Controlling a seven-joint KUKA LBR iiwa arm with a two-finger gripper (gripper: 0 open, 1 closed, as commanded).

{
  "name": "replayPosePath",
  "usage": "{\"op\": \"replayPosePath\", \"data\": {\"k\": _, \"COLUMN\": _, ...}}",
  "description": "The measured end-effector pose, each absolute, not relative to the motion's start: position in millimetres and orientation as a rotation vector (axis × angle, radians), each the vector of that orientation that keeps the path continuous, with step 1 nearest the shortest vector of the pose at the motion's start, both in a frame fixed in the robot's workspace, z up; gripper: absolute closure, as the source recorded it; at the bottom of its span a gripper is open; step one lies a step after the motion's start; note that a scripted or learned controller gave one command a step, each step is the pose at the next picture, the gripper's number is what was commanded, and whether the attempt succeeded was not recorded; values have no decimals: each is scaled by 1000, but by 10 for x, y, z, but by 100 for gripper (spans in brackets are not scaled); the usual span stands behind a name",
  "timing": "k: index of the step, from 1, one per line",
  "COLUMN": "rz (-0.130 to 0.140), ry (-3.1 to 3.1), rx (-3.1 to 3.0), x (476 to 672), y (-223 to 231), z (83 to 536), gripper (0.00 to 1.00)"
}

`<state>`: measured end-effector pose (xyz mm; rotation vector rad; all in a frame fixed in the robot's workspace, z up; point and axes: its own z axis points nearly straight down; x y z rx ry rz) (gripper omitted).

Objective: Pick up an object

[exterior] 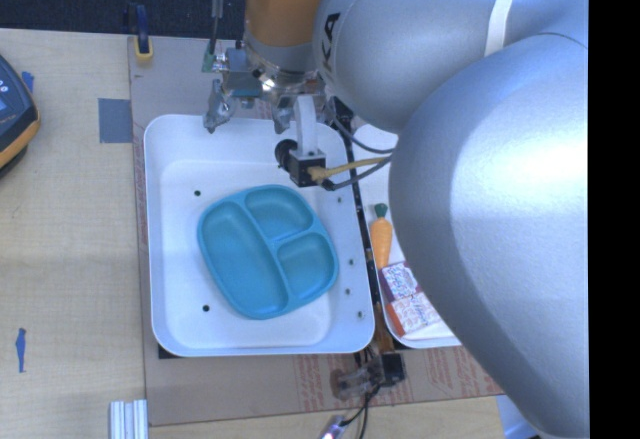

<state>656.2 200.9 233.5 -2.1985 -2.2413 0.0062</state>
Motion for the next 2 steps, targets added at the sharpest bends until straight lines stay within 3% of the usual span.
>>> {"op": "replayPosePath", "data": {"k": 1, "rz": 8, "ry": -2225, "rx": -2216, "x": 6562, "y": 1349, "z": 2010, "gripper": 0}}
{"op": "replayPosePath", "data": {"k": 2, "rz": 9, "ry": -2228, "rx": -2211, "x": 6556, "y": 1744, "z": 1355, "gripper": 0}}
